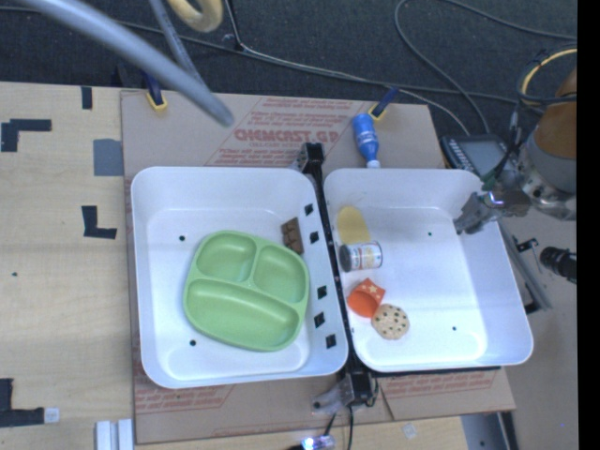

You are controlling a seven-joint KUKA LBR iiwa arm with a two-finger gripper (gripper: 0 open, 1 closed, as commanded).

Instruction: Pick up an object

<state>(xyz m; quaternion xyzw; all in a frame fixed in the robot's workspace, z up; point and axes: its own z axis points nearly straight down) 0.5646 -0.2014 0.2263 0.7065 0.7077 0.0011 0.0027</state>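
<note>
The right bin [469,279] holds a pale yellow piece [352,223], a small silver jar lying on its side [361,256], an orange piece [366,297] and a speckled cookie [390,322], all near its left wall. My gripper [475,212] hangs over the bin's upper right corner, well to the right of these objects, with nothing seen in it. In the left bin [159,251] lies a green divided plate [247,290], with a small brown piece [292,235] beside the plate's upper right.
A blue clamp [366,139] sits on the cardboard behind the bins. Black cables [441,64] run across the dark mat at the back. A grey pole [112,36] crosses the upper left. Bare white floor fills the right bin's middle and right.
</note>
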